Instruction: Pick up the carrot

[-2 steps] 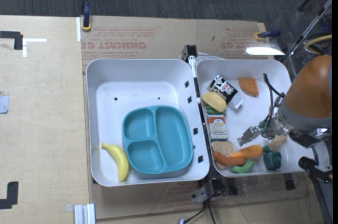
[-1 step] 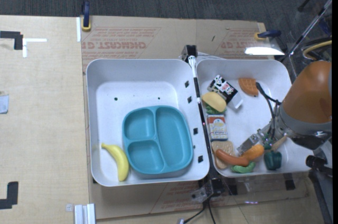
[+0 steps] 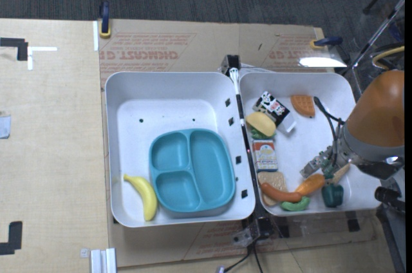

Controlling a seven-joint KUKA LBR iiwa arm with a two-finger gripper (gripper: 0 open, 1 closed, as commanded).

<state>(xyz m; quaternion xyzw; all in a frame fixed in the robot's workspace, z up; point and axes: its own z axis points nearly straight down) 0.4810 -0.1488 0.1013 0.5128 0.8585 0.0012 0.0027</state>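
The carrot (image 3: 311, 185) is an orange piece lying near the front of the right bin (image 3: 302, 86), with a dark green piece (image 3: 333, 196) just to its right. My gripper (image 3: 325, 169) reaches down from the right and sits directly over the carrot's right end, at or very close to it. The grey wrist with its orange band (image 3: 381, 112) hides the bin's right side. Nothing shows the carrot lifted off the bin floor.
Beside the carrot lie a red sausage (image 3: 279, 193) and a green pod (image 3: 295, 204). Further back sit a small carton (image 3: 264, 156), a burger (image 3: 261, 125), a black-and-white pack (image 3: 273, 107) and an orange wedge (image 3: 302, 105). The left bin (image 3: 129, 98) holds a teal divided plate (image 3: 192, 170) and a banana (image 3: 145, 195).
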